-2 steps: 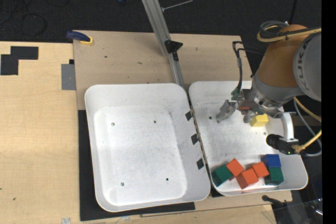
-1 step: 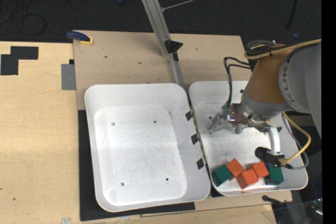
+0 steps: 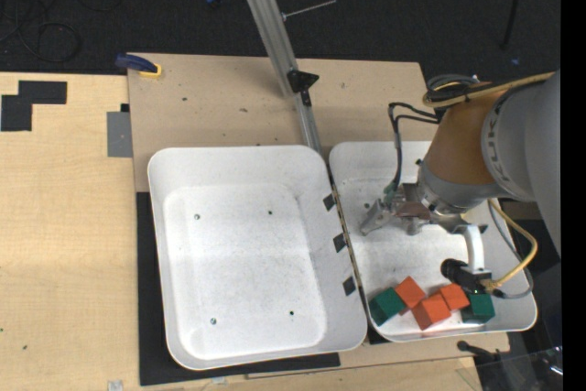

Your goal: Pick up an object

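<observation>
So, below me lies a pale wooden bench (image 3: 229, 105) bearing 2 shallow white bins side by side; the left bin (image 3: 247, 256) is speckled with faint grey marks and a few small dark dots, and the right bin (image 3: 366, 165) is where I hang. My gripper (image 3: 377, 215) sits over the middle of the right bin, close to the divide between the 2 bins, fingers spread apart and pointing toward that divide, with nothing between them. My grey arm with its orange band (image 3: 462, 151) comes in from the right, trailing black and yellow cables. The blocks are bunched at the near edge of the right bin, well apart from my fingers: a green block (image 3: 387, 304), an orange block (image 3: 409, 292) touching it, a 2nd orange block (image 3: 432, 312), a 3rd orange block (image 3: 454, 298), and a 2nd green block (image 3: 478, 308) at the far right of the row. A slanted aluminium rail (image 3: 270, 23) rises behind the bins; beyond the bench the floor is dark, with loose cables (image 3: 37, 37) at the upper left; a lighter wooden surface (image 3: 55, 224) with black patches lies to the left.
</observation>
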Motion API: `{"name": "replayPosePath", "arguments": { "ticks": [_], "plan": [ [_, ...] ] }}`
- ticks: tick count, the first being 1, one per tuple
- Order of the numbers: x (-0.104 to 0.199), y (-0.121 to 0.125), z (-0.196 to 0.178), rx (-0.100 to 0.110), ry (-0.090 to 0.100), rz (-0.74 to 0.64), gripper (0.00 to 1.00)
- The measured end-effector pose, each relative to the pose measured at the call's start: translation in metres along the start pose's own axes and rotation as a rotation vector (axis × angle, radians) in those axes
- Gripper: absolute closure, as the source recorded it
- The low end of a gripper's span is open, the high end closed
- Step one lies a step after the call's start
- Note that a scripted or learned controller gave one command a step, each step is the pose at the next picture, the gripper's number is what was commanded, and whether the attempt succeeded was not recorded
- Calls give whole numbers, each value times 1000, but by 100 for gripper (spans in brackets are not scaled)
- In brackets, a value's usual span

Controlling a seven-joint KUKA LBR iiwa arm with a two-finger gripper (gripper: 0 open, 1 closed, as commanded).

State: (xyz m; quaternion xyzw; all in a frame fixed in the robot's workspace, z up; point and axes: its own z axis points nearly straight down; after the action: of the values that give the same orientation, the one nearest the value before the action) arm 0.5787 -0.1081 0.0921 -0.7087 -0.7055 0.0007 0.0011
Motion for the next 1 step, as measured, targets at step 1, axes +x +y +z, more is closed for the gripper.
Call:
{"name": "replayPosePath", "arguments": {
  "ticks": [1],
  "plan": [
    [-2,-1,-10,1,2,8,100]
  ]
}}
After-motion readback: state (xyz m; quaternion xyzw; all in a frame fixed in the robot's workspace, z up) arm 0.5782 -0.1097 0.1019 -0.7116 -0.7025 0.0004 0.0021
